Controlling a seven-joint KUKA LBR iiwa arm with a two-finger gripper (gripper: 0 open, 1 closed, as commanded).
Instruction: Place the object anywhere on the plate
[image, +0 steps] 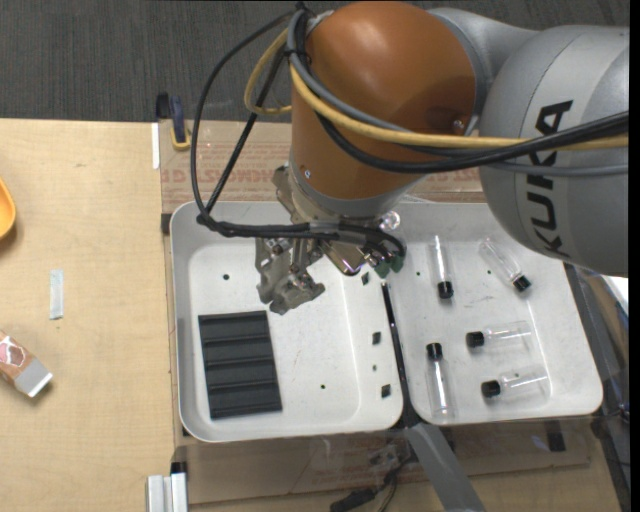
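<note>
Position of gripper (291, 287): low over the left bin (181, 300), just beside the upper right corner of the black ribbed plate (238, 363) and apart from it. Jaw state: cannot be told, the wrist and cable bundle (300, 228) masking the tip from above. No object seen between the jaws, so no hold to be assumed. Location of candidate objects: five clear vials with black caps lying flat in the right bin (592, 372), namely an upper left vial (441, 268), an upper right vial (503, 264), a middle vial (497, 336), a lower left vial (436, 377) and a lower right vial (515, 383), all well apart from the plate. Step in hand, judged from the pose: either carrying toward the plate or hovering near it without a load; not decidable from this view. Next move, if loaded: shift toward the lower left until centred over the ribbed surface, lower until contact, then release. Next move, if unloaded: cross the wall between the bins, descend on one vial across its narrow axis, close, lift and confirm the hold before returning. Keep clear of the bin rim during either transfer.
</note>
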